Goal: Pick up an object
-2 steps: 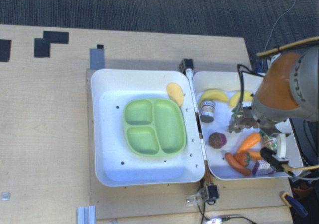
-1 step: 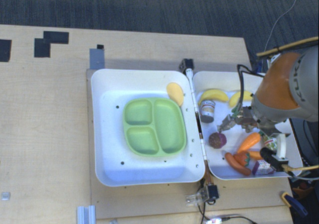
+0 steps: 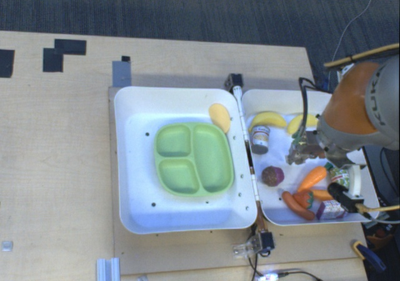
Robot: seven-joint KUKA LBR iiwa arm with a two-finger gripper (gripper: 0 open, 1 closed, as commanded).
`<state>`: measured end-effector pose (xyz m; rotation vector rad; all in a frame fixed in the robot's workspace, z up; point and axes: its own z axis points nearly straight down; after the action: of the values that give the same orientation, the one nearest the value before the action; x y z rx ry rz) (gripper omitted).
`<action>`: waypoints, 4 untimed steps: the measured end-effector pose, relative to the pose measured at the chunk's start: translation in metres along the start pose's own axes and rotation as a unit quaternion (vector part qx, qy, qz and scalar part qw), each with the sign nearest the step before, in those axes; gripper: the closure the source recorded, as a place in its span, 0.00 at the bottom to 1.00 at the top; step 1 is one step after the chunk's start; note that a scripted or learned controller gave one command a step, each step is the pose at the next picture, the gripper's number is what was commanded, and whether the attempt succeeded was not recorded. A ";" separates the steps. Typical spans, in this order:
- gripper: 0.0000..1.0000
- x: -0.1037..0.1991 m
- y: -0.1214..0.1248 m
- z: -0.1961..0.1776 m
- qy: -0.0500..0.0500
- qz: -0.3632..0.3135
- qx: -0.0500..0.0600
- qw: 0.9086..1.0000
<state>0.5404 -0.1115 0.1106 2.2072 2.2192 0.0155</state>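
My gripper (image 3: 304, 151) hangs low over the middle of the right bin (image 3: 272, 215), under the grey arm with its orange band (image 3: 347, 106). Just below it lies an orange carrot (image 3: 312, 178). A dark purple round fruit (image 3: 272, 176) sits to its lower left and a small labelled can (image 3: 260, 138) to its left. A banana (image 3: 269, 118) and another yellow piece (image 3: 299, 123) lie at the bin's far side. I see nothing held in the gripper.
A red sausage (image 3: 297, 204), a purple item (image 3: 329, 210) and a white-green packet (image 3: 343, 178) crowd the right bin's near right corner. The left bin (image 3: 125, 148) holds a green divided plate (image 3: 192, 160) and a yellow oval (image 3: 219, 117).
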 end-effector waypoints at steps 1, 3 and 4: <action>0.00 0.000 0.000 0.000 0.000 0.000 0.000 1.000; 1.00 0.026 0.005 0.012 0.000 0.000 0.001 1.000; 0.00 0.026 0.005 0.012 0.000 0.000 0.001 1.000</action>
<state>0.5458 -0.0855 0.0990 2.2083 2.2206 0.0130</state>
